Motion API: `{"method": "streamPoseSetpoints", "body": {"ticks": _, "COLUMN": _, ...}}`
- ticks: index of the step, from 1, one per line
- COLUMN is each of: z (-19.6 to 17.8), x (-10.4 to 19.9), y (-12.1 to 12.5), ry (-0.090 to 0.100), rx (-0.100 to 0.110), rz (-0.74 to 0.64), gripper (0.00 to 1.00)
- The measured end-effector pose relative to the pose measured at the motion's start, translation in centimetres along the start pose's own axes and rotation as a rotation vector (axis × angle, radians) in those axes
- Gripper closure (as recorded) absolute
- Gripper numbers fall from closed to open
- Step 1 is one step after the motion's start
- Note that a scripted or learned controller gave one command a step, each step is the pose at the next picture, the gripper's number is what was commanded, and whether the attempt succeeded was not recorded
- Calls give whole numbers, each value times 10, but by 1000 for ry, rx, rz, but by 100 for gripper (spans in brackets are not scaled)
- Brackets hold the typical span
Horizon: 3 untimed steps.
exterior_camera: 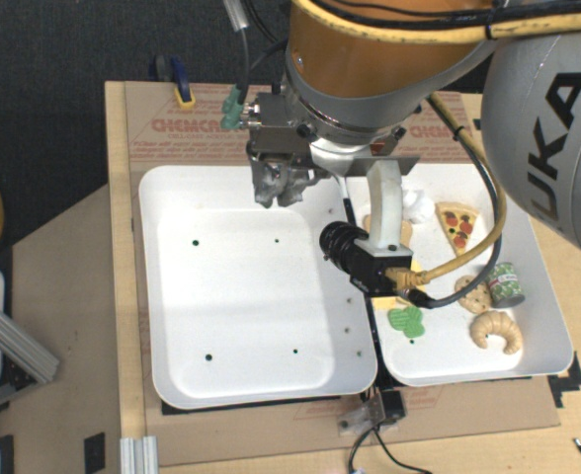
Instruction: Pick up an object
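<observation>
With the gripper [279, 188] at twelve o'clock of the left bin [172, 265], its state impossible to tell, it should cross to the right bin [542, 294] and centre over the croissant [496, 330] at five o'clock there.

You can't read the pincer [279, 188] fingertips, too dark and blurred vs the left bin [172, 294] wall. Arm [409, 28] above it is cut off by top and right edges. Right of pincer, arm hides much of the right bin [547, 349].
</observation>
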State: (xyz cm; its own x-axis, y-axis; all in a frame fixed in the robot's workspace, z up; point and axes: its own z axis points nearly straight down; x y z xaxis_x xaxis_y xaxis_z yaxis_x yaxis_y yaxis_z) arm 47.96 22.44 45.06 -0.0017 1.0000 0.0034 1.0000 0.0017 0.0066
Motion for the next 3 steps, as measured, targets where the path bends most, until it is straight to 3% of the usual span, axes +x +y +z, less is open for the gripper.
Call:
{"method": "streamPoseSetpoints", "body": {"ticks": 1, "z": 107, "x": 0, "y": -3, "ry": -9, "rx": 18, "rz": 3, "gripper": 100}}
{"method": "streamPoseSetpoints", "body": {"ticks": 2, "z": -95, "x": 0, "y": 1, "ry": 7, "rx": -13, "rz": 0, "gripper": 100}}
{"method": "streamPoseSetpoints", "body": {"ticks": 3, "z": 49, "x": 0, "y": -2, "ry": -10, "rx": 21, "rz": 3, "gripper": 100}}
